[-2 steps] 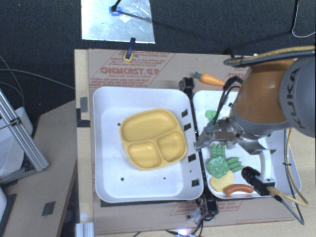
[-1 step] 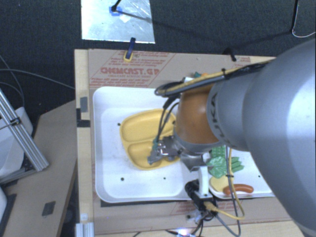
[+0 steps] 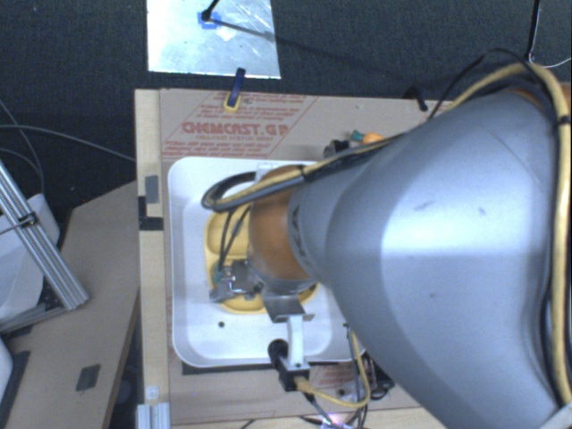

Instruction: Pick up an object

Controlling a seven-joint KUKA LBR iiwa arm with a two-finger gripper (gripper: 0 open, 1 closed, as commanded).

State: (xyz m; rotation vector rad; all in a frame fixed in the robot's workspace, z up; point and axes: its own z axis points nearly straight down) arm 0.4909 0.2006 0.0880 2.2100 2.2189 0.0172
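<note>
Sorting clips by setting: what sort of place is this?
Probably a robotics lab: a grey arm reaches into a white bin on a bench covered in cardboard, with loose cables and aluminium framing beside it.

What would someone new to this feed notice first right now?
The big grey arm fills the right half, reaching left into the white bin. Its orange band sits over the bin's middle, with a yellow object partly hidden beneath it. Above the bench, a shiny foil sheet lies on the dark floor.
</note>
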